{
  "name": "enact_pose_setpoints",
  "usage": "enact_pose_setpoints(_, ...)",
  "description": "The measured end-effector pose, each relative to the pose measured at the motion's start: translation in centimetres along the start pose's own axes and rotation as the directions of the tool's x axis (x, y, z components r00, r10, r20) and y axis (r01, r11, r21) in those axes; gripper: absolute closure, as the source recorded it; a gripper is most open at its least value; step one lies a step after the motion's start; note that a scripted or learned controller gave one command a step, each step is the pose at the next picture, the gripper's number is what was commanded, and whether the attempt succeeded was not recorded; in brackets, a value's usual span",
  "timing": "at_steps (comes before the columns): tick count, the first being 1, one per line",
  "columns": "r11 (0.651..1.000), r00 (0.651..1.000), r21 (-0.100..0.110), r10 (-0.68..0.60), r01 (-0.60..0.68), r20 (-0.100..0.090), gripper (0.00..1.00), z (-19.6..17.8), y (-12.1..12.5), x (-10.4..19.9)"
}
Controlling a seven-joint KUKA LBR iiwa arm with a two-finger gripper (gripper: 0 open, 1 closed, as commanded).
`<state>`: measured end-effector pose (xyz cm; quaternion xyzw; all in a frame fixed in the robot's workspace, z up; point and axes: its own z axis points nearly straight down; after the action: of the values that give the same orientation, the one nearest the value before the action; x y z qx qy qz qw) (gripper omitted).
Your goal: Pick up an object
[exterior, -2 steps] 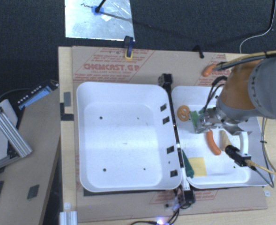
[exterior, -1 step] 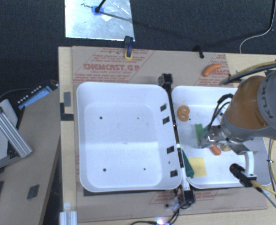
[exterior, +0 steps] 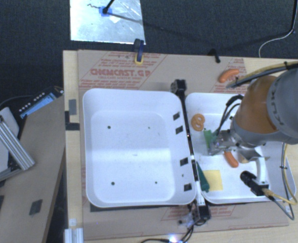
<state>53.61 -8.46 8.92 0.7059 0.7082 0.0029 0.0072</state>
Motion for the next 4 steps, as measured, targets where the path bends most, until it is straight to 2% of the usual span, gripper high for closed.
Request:
enact_pose_setpoints(1, 1.000, 1.000, 0.004, -0.001, 0.001, -0.005, 1.00, 0.1, 2.7, 0.0)
enact_pose_setpoints(2, 1.000, 1.000, 0.002, 0.000, 0.000, -0.007, 1.00, 0.1, 2.9, -1.1)
enact_pose_setpoints(3, 1.000, 1.000, -0.001, 0.002, -0.002, -0.004, 1.00, 0.0, 0.9, -2.3)
enact_pose_setpoints(4, 1.000, 1.000, 0.002, 0.001, -0.001, -0.006, 1.00, 0.1, 1.2, -4.6)
